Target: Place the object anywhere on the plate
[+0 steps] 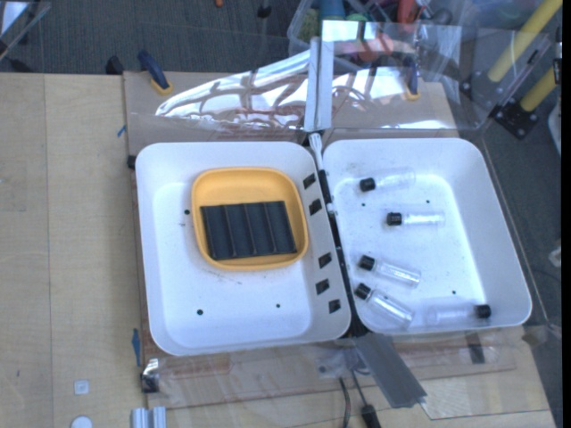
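In the left bin (165,266) sits the yellow plate (252,182), a rounded square dish lying toward the bin's far half, with a black ridged pad (248,230) lying flat across its middle. Five clear vials with black caps lie in the right bin (477,239), all on their sides and none touching the plate. One vial (388,183) is near the far edge, a second (415,219) lies just below it, and a third (390,270) is around the bin's middle. A fourth (384,304) lies close beneath the third, and the fifth (457,313) rests along the near wall with its cap pointing right. Small black tabs line the seam between the two bins. Both bins rest on my pale wooden desk (53,239). How my fingers stand, wide or narrow, I cannot tell.
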### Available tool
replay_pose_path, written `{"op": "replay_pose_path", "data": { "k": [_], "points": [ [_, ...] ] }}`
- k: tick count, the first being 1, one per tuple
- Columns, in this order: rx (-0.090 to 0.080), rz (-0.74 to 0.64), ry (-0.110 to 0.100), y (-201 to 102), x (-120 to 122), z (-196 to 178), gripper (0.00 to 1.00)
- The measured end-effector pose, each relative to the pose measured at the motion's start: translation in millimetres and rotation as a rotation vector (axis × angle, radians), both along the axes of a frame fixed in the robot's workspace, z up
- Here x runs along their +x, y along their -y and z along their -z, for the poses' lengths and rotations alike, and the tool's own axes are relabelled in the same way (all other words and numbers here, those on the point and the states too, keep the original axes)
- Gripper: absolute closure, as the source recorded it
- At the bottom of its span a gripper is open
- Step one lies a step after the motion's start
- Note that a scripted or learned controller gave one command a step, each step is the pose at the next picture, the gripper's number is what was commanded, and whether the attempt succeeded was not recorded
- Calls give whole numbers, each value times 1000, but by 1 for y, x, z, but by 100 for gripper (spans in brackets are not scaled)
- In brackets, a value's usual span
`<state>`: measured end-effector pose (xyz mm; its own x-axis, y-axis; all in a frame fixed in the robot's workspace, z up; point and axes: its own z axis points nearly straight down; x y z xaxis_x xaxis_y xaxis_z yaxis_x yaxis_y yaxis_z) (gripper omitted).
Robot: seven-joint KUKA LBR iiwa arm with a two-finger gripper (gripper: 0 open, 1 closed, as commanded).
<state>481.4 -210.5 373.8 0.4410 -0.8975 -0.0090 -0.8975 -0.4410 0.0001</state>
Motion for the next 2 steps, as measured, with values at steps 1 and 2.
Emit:
{"op": "replay_pose_path", "data": {
  "k": [1, 2],
  "points": [
    [1, -202, 1, -1, 0, 61, 0],
    [0, -358, 8, -3, 4, 22, 0]
  ]
}}
